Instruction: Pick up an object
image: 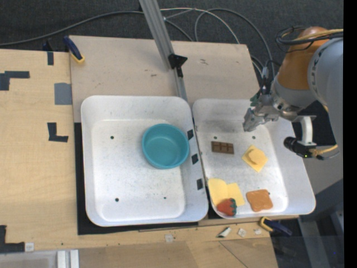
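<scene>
Nowhere is any writing legible. Right bin (pixel 290 202) holds a brown ridged bar (pixel 222 147), a yellow wedge (pixel 255 159), a flat yellow slab (pixel 225 190), a red strawberry (pixel 227 207) and an orange square (pixel 259 200). Left bin (pixel 92 149) holds a round teal bowl (pixel 165 145). Gripper (pixel 250 123) hovers over the right bin's far end, fingers narrow, holding nothing.

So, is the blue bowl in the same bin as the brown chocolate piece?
No, the blue bowl sits in the left bin, while the chocolate piece lies in the right bin.
</scene>
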Available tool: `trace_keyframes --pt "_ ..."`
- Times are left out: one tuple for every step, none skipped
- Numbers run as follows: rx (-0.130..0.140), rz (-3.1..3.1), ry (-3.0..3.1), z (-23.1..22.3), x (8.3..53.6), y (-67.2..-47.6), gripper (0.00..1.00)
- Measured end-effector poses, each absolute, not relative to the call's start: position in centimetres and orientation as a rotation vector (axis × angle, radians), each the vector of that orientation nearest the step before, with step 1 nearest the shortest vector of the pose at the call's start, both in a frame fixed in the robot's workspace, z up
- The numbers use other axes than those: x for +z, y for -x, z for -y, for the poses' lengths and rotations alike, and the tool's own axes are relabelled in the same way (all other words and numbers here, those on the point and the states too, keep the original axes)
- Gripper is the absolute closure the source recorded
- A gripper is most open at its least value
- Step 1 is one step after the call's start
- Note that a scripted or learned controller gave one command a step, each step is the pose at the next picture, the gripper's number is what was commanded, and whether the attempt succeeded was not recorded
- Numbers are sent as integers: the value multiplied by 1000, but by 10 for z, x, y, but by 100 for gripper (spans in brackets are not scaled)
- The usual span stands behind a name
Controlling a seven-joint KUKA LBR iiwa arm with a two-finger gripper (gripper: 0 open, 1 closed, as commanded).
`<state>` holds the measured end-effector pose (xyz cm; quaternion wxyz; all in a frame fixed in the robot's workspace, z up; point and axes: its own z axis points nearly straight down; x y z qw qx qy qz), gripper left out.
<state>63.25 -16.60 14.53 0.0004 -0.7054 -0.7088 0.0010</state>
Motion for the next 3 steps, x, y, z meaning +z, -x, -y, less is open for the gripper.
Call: trace_keyframes --pt "-2 2226 2222 174 194 -632 100" --pt "-1 2225 2220 174 214 -632 100" --pt "-1 2226 2214 124 223 -626 100"
